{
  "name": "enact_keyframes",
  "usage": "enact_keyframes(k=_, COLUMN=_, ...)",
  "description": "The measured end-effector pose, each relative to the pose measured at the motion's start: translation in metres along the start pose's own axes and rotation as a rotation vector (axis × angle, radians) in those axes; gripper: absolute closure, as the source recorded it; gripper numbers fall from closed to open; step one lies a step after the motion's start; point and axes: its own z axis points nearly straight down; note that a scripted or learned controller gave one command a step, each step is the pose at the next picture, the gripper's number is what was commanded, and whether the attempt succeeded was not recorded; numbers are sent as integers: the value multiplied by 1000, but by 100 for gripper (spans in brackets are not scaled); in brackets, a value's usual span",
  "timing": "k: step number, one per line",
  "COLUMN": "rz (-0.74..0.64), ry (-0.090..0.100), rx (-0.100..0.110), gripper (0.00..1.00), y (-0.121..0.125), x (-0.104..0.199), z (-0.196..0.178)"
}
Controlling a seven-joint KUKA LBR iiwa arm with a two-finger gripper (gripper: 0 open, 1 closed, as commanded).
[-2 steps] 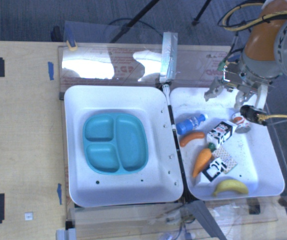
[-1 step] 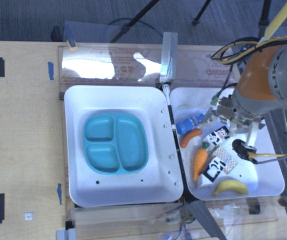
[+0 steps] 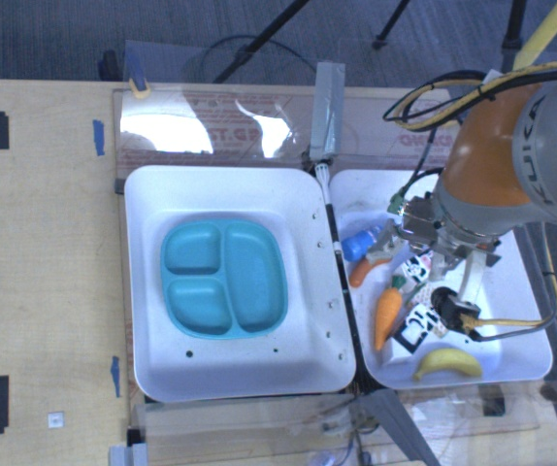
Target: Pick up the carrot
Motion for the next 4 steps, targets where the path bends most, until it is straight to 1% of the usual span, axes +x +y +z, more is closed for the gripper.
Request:
enact_keyframes(k=1, rz=-50, ry=0, rx=0, gripper=0, y=-30, x=18, z=0)
enact_keyframes(k=2, rz=62, ry=0, rx=1, gripper=0, y=-50, x=-32, z=1)
enact_keyframes(k=3, rz=223, ry=0, rx=-3, gripper=0, y=-53, x=-23, z=0)
enact_keyframes(k=4, rz=255, ry=4, rx=-13, gripper=0, y=-14, x=-58, z=85)
